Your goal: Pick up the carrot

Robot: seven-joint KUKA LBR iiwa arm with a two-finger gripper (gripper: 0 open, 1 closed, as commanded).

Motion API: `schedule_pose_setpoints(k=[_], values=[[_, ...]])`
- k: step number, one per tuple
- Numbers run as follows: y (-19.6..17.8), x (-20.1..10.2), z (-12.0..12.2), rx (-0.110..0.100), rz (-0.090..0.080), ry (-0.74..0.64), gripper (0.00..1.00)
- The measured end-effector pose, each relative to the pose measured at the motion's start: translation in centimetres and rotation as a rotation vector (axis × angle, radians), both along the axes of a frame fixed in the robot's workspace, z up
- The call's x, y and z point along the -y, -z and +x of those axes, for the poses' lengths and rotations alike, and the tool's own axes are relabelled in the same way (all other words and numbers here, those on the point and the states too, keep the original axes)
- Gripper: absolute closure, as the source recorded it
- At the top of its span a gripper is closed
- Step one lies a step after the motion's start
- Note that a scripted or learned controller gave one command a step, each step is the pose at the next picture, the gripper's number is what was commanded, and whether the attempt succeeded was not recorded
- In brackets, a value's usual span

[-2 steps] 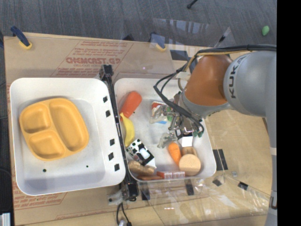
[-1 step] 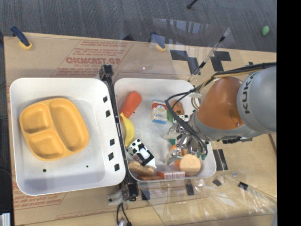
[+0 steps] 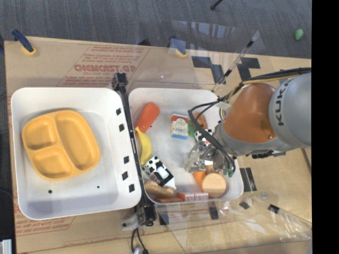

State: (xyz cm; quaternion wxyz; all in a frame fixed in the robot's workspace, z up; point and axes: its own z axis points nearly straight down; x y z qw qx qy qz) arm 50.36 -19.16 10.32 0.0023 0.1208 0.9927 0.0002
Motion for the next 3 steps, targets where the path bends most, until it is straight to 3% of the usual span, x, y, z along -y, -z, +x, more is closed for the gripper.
schedule_pose_setpoints(k=[1,2,3], values=[[-6.7,-2.1,2.1,0.003,-0.001,0.074,1.00],[-6.5,-2.1,2.0,-0.002,-0.001,0.075,0.00],[1.1,-1.2,0.1,-0.003,0.000,0.217,0.00]])
